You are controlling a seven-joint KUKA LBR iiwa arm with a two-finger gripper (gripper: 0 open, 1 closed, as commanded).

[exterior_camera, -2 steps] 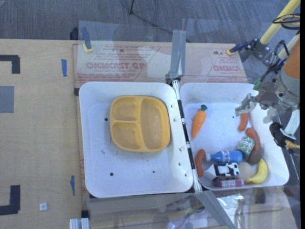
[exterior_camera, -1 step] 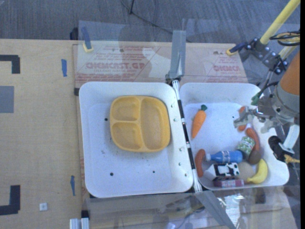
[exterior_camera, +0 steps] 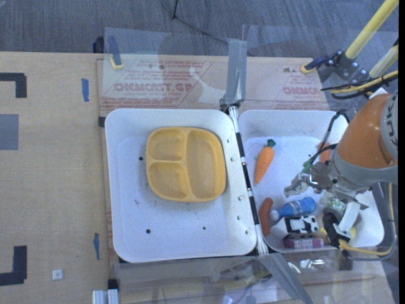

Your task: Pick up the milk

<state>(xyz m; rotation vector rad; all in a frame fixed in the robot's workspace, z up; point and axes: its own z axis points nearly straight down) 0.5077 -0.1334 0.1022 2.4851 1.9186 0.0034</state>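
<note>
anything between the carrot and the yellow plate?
In the camera view, only bin walls: the left bin's right rim and the right bin's left rim run between the carrot and the yellow plate.

Red printed lettering, seen mirrored through the clear sheet (exterior_camera: 166,81) behind the left bin (exterior_camera: 120,189), can be made out but not read with certainty, and a second fragment of the same red print is seen on the sheet (exterior_camera: 297,86) behind the right bin (exterior_camera: 286,120).
</note>
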